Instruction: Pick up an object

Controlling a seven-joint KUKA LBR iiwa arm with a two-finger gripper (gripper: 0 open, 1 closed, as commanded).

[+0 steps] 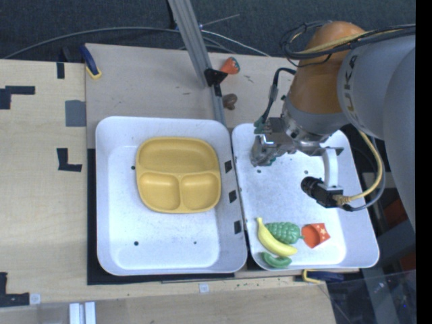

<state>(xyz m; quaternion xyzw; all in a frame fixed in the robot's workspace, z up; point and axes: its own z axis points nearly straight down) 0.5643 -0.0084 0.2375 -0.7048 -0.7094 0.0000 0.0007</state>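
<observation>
Toy food makes up the pickable objects, gathered at the near end of the right bin (351, 245): a yellow banana (273, 240) lying across a knobbly green piece (283, 231), a smaller green piece (275, 260) touching the near rim below the banana, and a red piece (315, 235) just beside them toward the right. None of them carries any label that can be read.

Further back, the left bin (115, 241) holds a yellow divided plate (179, 174) with three compartments, lying flat and unmarked.

Beyond the toys, the gripper (263, 155) hangs over the far left part of the right bin, well apart from the toy food, with nothing seen between its fingers; whether they are apart or together cannot be told. Dark lettering runs along the grey arm (378, 79) near the orange band (324, 66), too partial to read.

At the far edge of the bench (135, 86) sits a small orange object (231, 65).
</observation>
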